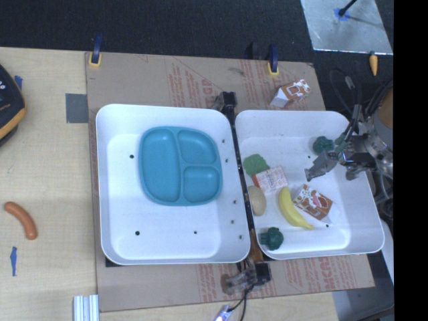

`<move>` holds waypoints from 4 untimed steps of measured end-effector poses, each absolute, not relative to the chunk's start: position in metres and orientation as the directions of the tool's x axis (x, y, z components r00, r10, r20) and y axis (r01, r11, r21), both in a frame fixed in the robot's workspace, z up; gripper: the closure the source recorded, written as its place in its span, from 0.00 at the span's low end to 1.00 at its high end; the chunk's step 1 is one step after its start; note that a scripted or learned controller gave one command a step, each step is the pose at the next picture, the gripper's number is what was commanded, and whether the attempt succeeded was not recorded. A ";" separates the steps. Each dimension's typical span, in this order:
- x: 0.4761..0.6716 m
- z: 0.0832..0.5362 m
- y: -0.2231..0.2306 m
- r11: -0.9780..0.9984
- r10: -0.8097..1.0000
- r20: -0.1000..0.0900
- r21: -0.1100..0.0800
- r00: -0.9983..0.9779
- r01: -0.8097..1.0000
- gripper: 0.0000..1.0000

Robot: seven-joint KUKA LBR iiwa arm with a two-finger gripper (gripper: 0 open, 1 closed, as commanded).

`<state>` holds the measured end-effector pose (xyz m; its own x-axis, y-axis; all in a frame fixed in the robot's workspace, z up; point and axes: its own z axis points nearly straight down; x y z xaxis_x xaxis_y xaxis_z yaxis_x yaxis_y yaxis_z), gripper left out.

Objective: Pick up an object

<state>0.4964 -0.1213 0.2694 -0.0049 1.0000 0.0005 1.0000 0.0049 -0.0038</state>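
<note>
Objs sit in the right bin (348, 236): banana (292, 210) near centre, red-white packet (313, 202) touching it at 3 o'clock, pink-white packet (271, 178) at its 11, potato (257, 200) at 9, light green piece (254, 164) above that, dark green piece (271, 237) at 7, teal obj (324, 143) at 1. Gripper (318, 168) hovers w/ fingers spread, nothing between them, just above the red-white packet. Left bin (114, 179) holds a blue divided plate (180, 165). Sausage (21, 219) lies on the surface (47, 172) far at 9; small carton (291, 93) on cardboard at 12.
</note>
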 end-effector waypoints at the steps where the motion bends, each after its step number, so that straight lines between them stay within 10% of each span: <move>1: 0.499 0.151 -0.108 0.005 1.000 0.000 -0.006 -0.005 1.000 0.00; 2: 0.512 0.109 -0.116 0.003 1.000 -0.007 0.013 -0.003 1.000 0.00; 3: 0.513 0.121 -0.115 0.007 1.000 -0.005 0.013 -0.007 1.000 1.00; 4: 0.513 0.120 -0.115 0.007 1.000 -0.005 0.013 -0.007 1.000 0.00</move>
